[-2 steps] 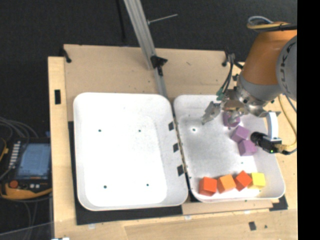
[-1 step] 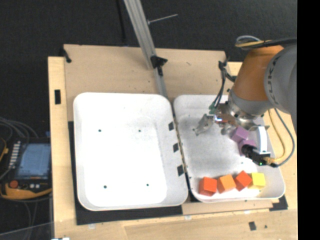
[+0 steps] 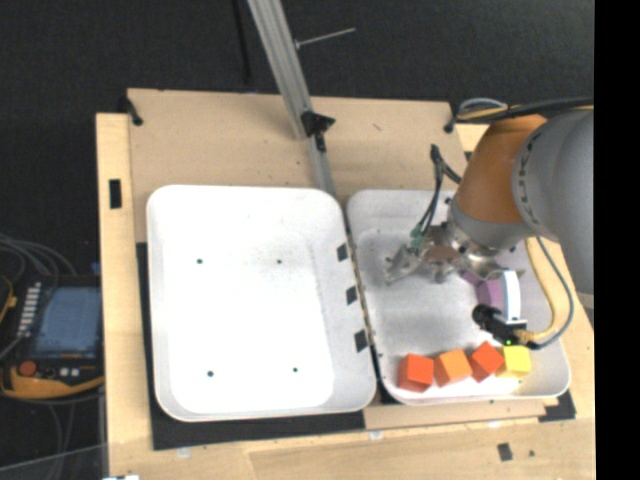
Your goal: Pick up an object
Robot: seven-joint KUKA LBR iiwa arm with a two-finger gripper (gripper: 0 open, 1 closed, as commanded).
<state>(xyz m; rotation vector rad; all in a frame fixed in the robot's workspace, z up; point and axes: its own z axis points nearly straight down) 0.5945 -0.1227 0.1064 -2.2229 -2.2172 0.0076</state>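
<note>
**A:** Where is the arm point(image 3: 520, 183)?

**B:** It comes in from three o'clock and hangs over the right bin point(image 3: 400, 218). The end effector point(image 3: 425, 256) sits above the upper middle of that bin, at about ten o'clock from the row of blocks.

**A:** Is it clenched or released?

**B:** I cannot tell; the wrist and cables crowd that spot. Nothing can be made out in its grip.

**A:** And the things to pick?

**B:** Four blocks lie along the right bin's six o'clock wall. From nine o'clock to three o'clock: a red-orange block point(image 3: 416, 371), an orange block point(image 3: 452, 367), a red block point(image 3: 486, 359) and a yellow block point(image 3: 518, 359). They sit just beside one another, some seemingly touching. A purple block point(image 3: 491, 292) lies at twelve o'clock from the red one, partly hidden by the arm's fittings.

**A:** How far is the end effector from them?

**B:** Apart from the row, nearer the purple block.

**A:** The other bin?

**B:** The left bin point(image 3: 245, 298) lies at nine o'clock of the right one, their walls nearly touching, both on the tan surface point(image 3: 220, 143).
</note>
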